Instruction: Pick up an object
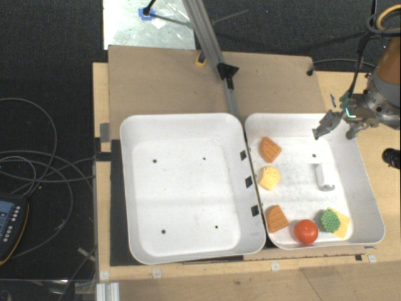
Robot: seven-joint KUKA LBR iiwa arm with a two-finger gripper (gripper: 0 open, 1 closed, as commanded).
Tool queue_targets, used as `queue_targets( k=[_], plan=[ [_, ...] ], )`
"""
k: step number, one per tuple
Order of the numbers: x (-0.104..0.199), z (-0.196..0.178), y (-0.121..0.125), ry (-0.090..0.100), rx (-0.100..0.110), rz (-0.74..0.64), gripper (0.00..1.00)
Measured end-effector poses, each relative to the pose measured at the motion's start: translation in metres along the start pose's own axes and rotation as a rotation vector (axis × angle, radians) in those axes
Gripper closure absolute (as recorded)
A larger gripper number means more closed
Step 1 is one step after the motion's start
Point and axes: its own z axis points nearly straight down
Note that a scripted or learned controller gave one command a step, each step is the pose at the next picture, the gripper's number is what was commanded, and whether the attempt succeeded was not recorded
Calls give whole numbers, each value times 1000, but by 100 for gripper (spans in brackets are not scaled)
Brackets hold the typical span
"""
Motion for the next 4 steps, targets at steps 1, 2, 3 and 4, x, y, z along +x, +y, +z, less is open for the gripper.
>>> queue_targets(
  k=[1, 2, 3, 4],
  plan=[
    [0, -2, 1, -1, -4, 0, 0],
    [2, 61, 0, 0, 1, 4, 0],
    [-8, 116, -1, 0, 2, 5, 0],
    [-7, 158, -1, 0, -1, 4, 0]
  ],
)
